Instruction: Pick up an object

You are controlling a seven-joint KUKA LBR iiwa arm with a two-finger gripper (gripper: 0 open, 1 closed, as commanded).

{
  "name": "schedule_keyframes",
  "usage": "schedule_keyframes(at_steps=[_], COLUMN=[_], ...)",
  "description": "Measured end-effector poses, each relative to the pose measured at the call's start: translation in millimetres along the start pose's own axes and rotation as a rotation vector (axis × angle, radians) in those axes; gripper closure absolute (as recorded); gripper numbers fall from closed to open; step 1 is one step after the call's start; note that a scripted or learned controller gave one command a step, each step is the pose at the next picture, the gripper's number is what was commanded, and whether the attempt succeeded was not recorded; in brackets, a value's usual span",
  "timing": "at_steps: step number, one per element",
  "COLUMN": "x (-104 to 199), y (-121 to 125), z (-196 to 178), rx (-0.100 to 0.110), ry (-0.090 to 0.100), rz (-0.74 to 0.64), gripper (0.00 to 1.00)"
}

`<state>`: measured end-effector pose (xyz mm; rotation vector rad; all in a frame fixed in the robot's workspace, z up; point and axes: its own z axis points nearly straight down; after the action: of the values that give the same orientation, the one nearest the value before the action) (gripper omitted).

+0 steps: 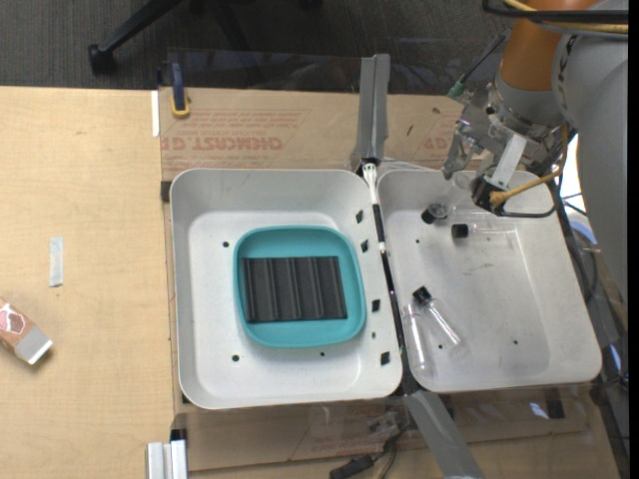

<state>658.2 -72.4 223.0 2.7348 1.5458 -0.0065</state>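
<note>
The arm comes in from the right, its smooth grey casing capped by a glossy orange band (544, 18), and the gripper (475, 178) hangs over the far edge of the right bin (539, 357), near its back corner. It is a tangle of pale metal and dark parts with a yellow cable (524, 183) looped beside it. From here I cannot tell whether it is open or closed, and I see nothing held in it.

The right bin is a shallow tray of matte white plastic with rounded corners, lightly scuffed on the floor. Two clear, slender tubes with black caps (436, 317) lie slanted near its left front, close together. Nearer the back, just below the gripper, sit two small black-capped pieces (432, 214), one with what looks like a transparent body that almost vanishes against the white.

The left bin (200, 367) is the same white plastic. In its middle rests a teal tray (300, 339), squarish with soft rounded corners, carrying a dark ribbed insert (296, 287) of parallel ridges.

A grey metal post (374, 108) rises between the bins at the back. Behind them lies flat brown cardboard (240, 128) with red lettering. On the pale wooden bench (80, 168) to the left lie a small grey strip (56, 262) and a stubby red-and-white packet (20, 332).
</note>
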Motion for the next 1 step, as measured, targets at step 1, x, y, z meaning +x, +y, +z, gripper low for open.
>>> schedule_keyframes(at_steps=[1], x=[0.0], y=[-0.2], z=[-7.5], rx=[0.002], ry=[-0.004], rz=[-0.004], gripper=[1.00])
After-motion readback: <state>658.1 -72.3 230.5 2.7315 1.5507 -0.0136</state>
